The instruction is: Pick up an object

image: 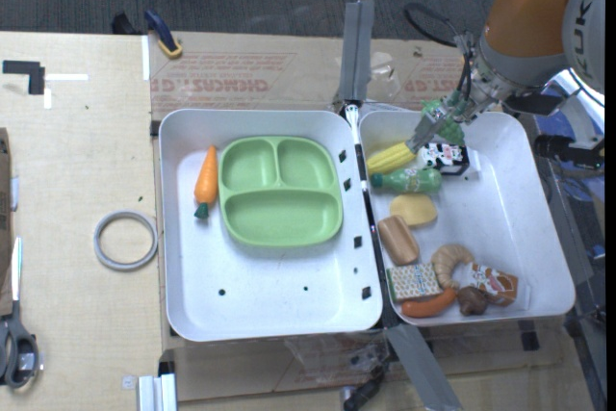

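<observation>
Gripper (441,122) low over the far end of the right bin (539,236), tips down among the toy food; whether apart or together, impossible to tell from this slant, and nothing plainly seen between them. Just below the gripper, a small black-and-white carton (448,155), touching or nearly so, likely the target, since the tips sit right over it. Beside the carton toward the left bin, a yellow corn cob (391,156) and a green bottle (408,178) lying on its side beneath it. Nearer the camera from the carton, a pale potato (414,210), a bread roll (397,240), a cracker (414,281), a croissant (450,261), a sausage (429,303) and a printed packet (493,284), all loose and crowded, probably tipped in as a jumble for grasp trials. Left of the carton, across the divider, the left bin (260,303) with a green divided plate (281,191) and a carrot (206,180) alongside. Farther left on the bench, a tape ring (126,239) and scissors (19,346). Behind the bins, cardboard (231,72) with red print seen upside down, not legible enough to read with confidence. Packet lettering too small to read.
</observation>
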Available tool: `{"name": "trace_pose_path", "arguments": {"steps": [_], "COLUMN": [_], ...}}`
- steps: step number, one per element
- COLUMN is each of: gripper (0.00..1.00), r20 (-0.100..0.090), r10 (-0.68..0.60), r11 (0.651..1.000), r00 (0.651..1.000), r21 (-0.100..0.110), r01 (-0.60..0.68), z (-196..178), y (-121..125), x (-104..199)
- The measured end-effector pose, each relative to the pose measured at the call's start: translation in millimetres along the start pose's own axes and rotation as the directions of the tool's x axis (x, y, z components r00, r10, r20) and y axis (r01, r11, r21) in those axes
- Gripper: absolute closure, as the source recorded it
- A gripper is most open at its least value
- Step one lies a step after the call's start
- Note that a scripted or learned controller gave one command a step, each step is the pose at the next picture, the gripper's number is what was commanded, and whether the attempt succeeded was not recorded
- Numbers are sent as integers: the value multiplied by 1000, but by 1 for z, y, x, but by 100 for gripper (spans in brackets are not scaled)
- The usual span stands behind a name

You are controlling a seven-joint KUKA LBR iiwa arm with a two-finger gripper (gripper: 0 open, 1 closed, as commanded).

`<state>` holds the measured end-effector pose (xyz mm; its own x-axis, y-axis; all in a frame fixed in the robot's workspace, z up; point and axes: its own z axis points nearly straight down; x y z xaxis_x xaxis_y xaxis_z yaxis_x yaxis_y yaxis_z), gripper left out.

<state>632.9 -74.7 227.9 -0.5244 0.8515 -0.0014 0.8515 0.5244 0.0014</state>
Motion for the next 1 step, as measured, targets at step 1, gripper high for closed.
{"name": "trace_pose_path", "arguments": {"steps": [1], "gripper": [100], "r20": [-1], "r10": [266], "r11": [964], "r00": [964], "r21": [5], "r01": [-266], "z": [37], "y": [33], "x": [81]}}
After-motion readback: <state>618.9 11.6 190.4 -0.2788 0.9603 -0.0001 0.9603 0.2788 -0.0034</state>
